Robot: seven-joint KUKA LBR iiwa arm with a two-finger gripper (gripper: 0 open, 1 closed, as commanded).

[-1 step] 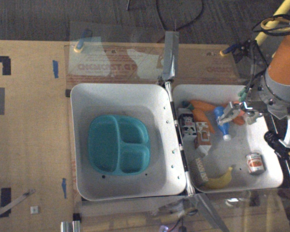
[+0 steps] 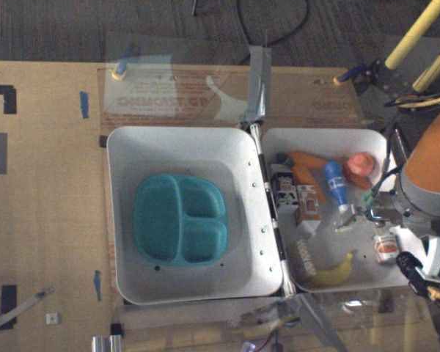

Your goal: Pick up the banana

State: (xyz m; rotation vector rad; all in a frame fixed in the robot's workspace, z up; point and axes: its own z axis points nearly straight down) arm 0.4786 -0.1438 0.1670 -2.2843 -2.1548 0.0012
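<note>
The yellow banana [image 2: 334,271] lies curved on the floor of the right bin [image 2: 319,139], close to its front wall. My gripper [image 2: 356,217] reaches in from the right and hangs over the middle of that bin. It is above and slightly right of the banana and apart from it. Nothing shows in its grasp. The arm's orange band [image 2: 434,161] is at the right edge.
The right bin also holds a blue bottle [image 2: 336,185], an orange carrot [image 2: 308,164], a pink object [image 2: 361,166], a small brown box [image 2: 307,203], a snack bar [image 2: 306,254] next to the banana and a small jar [image 2: 385,247]. A teal divided plate [image 2: 180,218] lies in the left bin [image 2: 125,160].
</note>
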